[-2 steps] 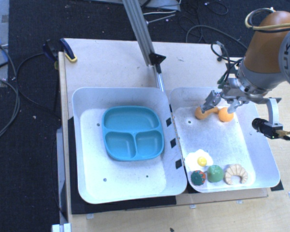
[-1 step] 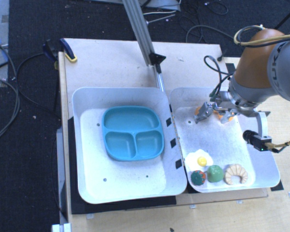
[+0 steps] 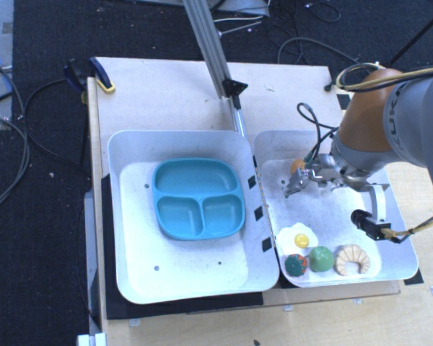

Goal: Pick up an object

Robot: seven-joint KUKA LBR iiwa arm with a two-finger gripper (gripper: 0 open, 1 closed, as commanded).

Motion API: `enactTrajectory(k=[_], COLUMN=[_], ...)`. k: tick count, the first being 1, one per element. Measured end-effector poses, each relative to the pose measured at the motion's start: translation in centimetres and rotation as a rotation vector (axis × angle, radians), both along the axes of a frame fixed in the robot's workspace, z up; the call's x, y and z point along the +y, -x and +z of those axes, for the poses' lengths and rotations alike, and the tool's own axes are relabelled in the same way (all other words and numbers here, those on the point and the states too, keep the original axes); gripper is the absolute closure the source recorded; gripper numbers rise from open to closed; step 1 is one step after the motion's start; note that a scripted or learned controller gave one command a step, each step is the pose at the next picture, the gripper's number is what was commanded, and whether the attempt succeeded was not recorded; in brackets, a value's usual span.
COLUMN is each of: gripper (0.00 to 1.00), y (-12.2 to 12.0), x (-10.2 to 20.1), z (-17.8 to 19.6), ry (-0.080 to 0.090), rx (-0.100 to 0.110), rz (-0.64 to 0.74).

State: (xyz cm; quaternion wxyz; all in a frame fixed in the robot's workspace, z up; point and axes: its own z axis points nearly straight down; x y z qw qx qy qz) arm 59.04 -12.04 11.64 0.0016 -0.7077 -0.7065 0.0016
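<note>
- Bins: two shallow white bins, left (image 3: 130, 215), right (image 3: 397, 258).
- Left: one blue three-compartment plastic tray (image 3: 199, 197).
- Right, near edge: one fried egg toy (image 3: 299, 238), one dark green ball (image 3: 296, 264), one green round toy (image 3: 321, 259), one croissant toy (image 3: 353, 259).
- Gripper (image 3: 294, 184): over right bin's far half, well apart from toys; finger state: cannot tell.

We see two white bins: the left bin (image 3: 130, 215) carries a turquoise divided tray (image 3: 199, 197), a single flat colour with no pattern. In the right bin (image 3: 332, 207) we find a toy fried egg (image 3: 297, 237), white with a yellow yolk, a dark green and red ball (image 3: 296, 264), a bright green round piece (image 3: 320, 258) and a tan croissant (image 3: 353, 259) with paler ridges. The arm (image 3: 390, 125) is grey with an orange band. The bench (image 3: 166, 92) is pale beige, the floor black.
</note>
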Motion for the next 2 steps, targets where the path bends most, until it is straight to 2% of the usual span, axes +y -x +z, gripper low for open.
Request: enactTrajectory(k=[1,2], gripper=[1.0,1.0], y=[-0.2,-0.4], x=[0.0,0.4], z=[1.4,7.7], ry=[0.001,0.001], rx=[-0.006,-0.01], rz=[0.0,0.004])
